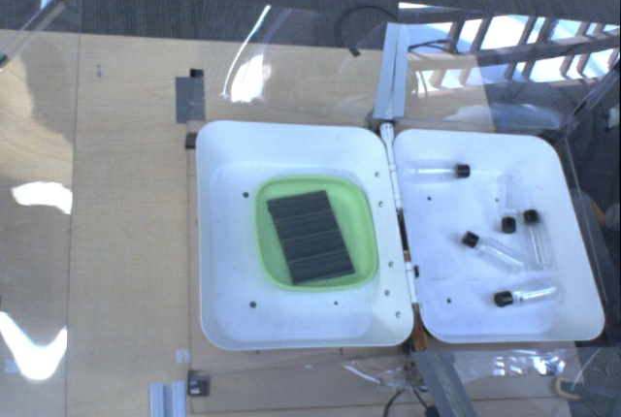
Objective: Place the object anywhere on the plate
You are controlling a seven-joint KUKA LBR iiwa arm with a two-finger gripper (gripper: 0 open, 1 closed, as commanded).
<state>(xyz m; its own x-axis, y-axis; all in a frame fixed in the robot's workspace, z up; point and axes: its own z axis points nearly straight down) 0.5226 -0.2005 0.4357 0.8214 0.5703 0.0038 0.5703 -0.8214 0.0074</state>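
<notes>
Camera view, green plate (266, 211) bearing dark block (310, 237), vials (490, 250) in right bin (572, 202)

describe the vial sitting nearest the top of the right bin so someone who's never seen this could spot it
Find the right bin, the white one holding several clear vials with black caps. Look to its upper left area, near the divider between the bins: the vial lies flat and horizontal, its black cap pointing right. It lies alone, apart from the others, which cluster lower down.

five vials (490, 250), one plate (267, 240), two bins (223, 308)
</notes>
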